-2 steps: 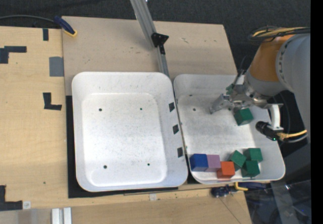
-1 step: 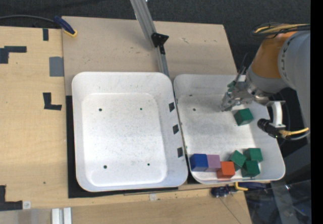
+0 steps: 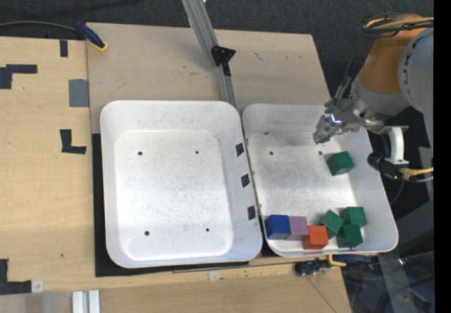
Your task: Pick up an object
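My gripper [image 3: 323,132] hangs over the upper right part of the right bin [image 3: 282,135], its metal fingers pointing down and left. A green block [image 3: 340,163] lies alone just below and right of the fingertips, apart from them. Along the bin's front edge sit a blue block [image 3: 277,225], a lilac block [image 3: 298,225], an orange block [image 3: 316,236] and three green blocks [image 3: 348,225] bunched together. Nothing shows between the fingers.
The left bin [image 3: 127,128] sits beside the right one on the wooden bench. A slanted metal rail [image 3: 201,12] runs from the top down to the gap between the bins. Cables hang off the bench's right side by the arm.
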Tool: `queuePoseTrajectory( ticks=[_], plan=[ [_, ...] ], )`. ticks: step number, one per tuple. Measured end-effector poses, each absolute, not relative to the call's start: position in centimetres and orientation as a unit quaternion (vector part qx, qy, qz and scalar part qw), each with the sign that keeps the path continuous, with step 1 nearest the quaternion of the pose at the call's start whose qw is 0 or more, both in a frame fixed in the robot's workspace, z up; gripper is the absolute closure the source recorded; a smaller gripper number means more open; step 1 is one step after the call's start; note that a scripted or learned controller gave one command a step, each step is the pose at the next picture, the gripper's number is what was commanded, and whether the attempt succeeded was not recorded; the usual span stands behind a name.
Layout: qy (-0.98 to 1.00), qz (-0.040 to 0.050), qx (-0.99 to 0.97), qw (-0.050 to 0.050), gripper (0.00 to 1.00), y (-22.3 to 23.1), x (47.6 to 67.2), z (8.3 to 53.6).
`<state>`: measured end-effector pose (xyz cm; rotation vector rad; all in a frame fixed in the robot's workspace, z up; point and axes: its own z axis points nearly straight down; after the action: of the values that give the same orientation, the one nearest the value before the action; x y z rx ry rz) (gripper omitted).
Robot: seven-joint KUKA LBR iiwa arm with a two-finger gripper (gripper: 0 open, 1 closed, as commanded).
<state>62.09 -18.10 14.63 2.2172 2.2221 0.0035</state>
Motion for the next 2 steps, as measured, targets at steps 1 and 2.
queuePoseTrajectory(
  ticks=[1, 2],
  plan=[
    [0.708, 0.0010, 0.707, 0.002, 1.00, -19.0, 61.9, 19.7],
    [0.708, 0.0008, 0.707, 0.001, 1.00, -18.9, 62.0, 23.5]
  ],
)
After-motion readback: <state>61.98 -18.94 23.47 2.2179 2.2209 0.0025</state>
